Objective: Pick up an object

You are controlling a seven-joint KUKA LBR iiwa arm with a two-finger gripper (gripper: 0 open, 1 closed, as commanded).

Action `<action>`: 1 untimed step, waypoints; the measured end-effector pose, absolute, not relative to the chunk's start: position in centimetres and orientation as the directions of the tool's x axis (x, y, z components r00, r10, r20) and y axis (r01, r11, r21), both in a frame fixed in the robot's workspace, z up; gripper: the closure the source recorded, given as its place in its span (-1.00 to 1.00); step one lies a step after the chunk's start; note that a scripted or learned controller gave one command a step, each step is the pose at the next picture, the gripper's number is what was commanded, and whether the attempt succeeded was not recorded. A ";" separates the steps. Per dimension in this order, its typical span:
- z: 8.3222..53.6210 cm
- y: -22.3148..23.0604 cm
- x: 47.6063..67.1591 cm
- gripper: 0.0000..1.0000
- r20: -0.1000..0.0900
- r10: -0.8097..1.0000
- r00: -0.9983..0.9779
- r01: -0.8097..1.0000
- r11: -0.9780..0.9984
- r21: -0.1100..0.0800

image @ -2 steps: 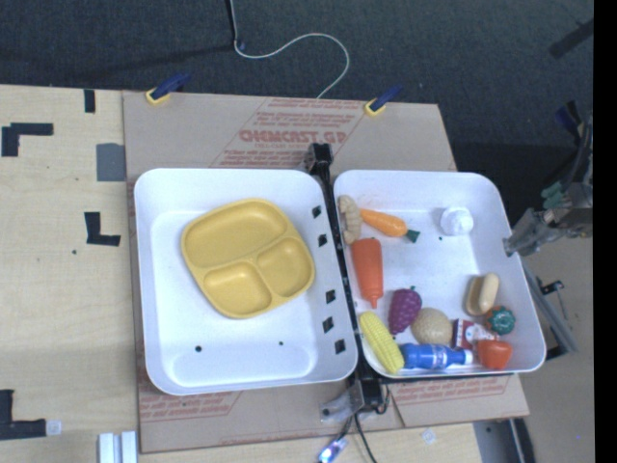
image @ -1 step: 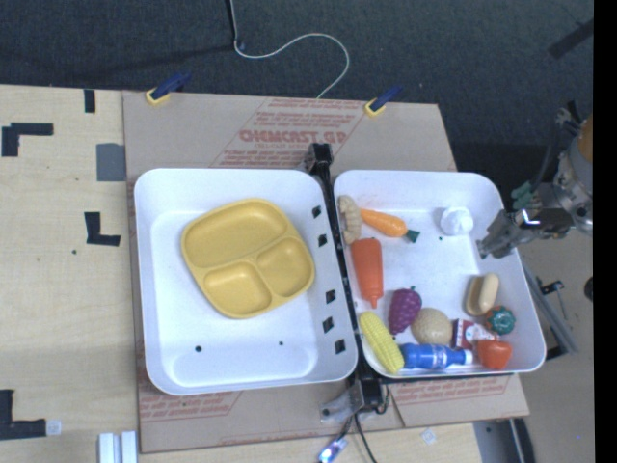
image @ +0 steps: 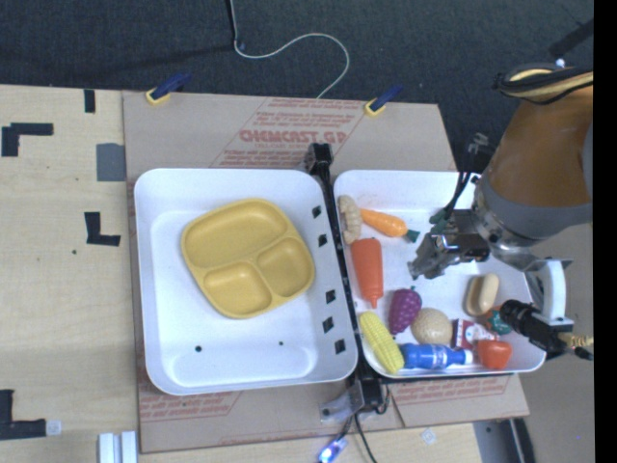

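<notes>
Closest to the lens along the right bin's (image: 439, 183) front edge: 1 corn cob (image: 381, 341), 1 blue bottle (image: 436, 358), 1 red tomato (image: 495, 353). Behind those sit 1 purple grape bunch (image: 404, 307), 1 potato (image: 432, 326), 1 bread roll (image: 481, 294) and 2 carrots (image: 367, 269). The gripper (image: 431, 256) hangs over bare bin floor with nothing between its fingers; can't tell how wide they're spread. The left bin (image: 159, 287) has 1 yellow divided plate (image: 248, 257), on cardboard.
</notes>
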State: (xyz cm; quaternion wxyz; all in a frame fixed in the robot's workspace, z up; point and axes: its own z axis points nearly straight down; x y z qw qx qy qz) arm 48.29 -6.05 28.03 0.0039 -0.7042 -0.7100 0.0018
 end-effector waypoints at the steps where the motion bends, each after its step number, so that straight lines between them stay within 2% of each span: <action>1: 21.6 -0.1 48.2 1.00 0.002 1.000 -0.006 1.000 0.006 -0.010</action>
